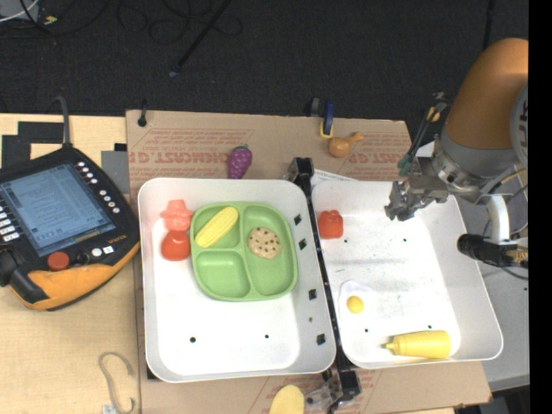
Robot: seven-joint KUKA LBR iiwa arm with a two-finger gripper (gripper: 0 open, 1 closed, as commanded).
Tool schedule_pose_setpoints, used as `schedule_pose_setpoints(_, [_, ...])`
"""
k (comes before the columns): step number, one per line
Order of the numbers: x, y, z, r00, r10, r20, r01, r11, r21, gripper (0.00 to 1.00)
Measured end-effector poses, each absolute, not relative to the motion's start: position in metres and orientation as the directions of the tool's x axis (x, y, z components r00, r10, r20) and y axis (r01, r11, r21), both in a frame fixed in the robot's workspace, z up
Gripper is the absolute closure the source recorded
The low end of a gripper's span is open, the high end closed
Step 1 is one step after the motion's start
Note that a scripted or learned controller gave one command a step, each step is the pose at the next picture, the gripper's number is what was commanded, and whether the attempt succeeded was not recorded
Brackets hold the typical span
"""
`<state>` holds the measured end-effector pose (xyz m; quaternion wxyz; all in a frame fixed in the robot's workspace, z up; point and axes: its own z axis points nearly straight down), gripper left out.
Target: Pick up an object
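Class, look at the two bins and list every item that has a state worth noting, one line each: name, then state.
claw: above the right bin's far side, holding nothing visible
green tray: flat in left bin, one compartment bare
corn: lying in tray's left compartment
cookie: lying in tray's right compartment
yellow bottle: on its side, right bin
fried egg: flat, right bin

- We look down from above the bench at a slant, facing both bins (pixel 155 335).
- We sit far enough to take in the whole bench; the arm (pixel 487 102) enters from our right, perhaps partly cropped.
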<state>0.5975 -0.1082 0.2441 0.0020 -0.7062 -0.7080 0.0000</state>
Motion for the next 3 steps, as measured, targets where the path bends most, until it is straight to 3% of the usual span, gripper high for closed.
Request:
schedule_pose_setpoints(1, [0.593,-0.061,0.233,-0.002,1.000,0.002,1.000,0.002,-0.004,1.00])
schedule_pose_setpoints(3, [0.557,0.052,0.229,-0.003,1.000,0.002,1.000,0.004,-0.006,1.00])
